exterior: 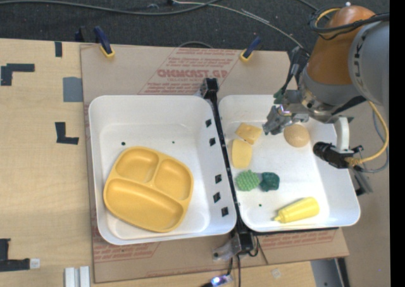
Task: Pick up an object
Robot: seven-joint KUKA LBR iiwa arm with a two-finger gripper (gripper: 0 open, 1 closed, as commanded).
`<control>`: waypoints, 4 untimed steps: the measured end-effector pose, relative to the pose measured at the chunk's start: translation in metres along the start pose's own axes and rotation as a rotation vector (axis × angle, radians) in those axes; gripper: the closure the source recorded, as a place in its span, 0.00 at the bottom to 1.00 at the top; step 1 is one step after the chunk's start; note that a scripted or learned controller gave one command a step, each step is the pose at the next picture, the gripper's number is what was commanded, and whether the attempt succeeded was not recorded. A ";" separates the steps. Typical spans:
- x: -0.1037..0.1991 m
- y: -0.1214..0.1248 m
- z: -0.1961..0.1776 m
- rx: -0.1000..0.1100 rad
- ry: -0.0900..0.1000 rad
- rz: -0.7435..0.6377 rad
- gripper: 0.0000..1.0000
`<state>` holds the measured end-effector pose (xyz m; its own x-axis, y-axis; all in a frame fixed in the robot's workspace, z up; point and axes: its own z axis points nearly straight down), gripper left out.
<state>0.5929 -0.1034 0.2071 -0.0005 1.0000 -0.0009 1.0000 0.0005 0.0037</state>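
The claw (276,121) hangs low over the upper part of the right bin (329,216), and I cannot tell how it is set. Two things lie closest to it: a tan rounded piece (295,135) just beside it toward the lower right, and a yellow wedge (248,132) just beside it to the left. The tan piece is nearly round, so it shows no clear long axis and points no particular way. The wedge lies slightly tilted, its longer side running roughly left to right. Either looks like a likely target, the tan piece being marginally nearer. A pale yellow block (241,153) below the wedge runs top to bottom
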 end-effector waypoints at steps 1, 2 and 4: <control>-0.007 -0.006 -0.051 0.000 0.000 0.000 1.00; 0.046 -0.027 -0.042 0.006 0.002 -0.004 1.00; 0.150 -0.034 -0.036 0.007 0.001 -0.005 1.00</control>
